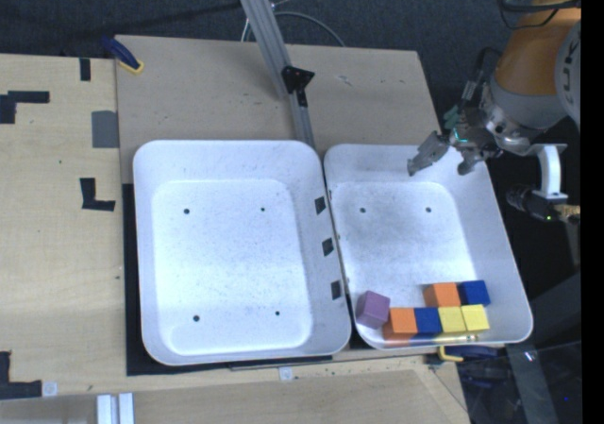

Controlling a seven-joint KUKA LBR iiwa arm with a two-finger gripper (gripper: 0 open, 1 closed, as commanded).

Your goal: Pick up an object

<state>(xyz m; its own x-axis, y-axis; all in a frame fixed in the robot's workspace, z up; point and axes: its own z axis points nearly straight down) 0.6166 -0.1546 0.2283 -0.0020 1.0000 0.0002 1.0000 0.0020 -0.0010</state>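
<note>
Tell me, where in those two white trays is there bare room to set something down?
The left bin has its whole floor bare, wall to wall. In the right bin, the floor is free from the far wall, under the gripper, down to the blocks. The near edge is crowded: a purple block, then orange, blue and yellow blocks packed together.

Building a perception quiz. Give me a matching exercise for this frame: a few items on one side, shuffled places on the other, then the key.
Items:
1. purple block
2. gripper
3. left bin
4. yellow blocks

Places:
A. over the right bin's far rim, away from the blocks
B. left end of the block cluster, near the divide between bins
C. near right corner of the right bin, at the front of the cluster
D. beside the right bin, on its left in the camera view

Pairs: 1-B, 2-A, 3-D, 4-C
</note>
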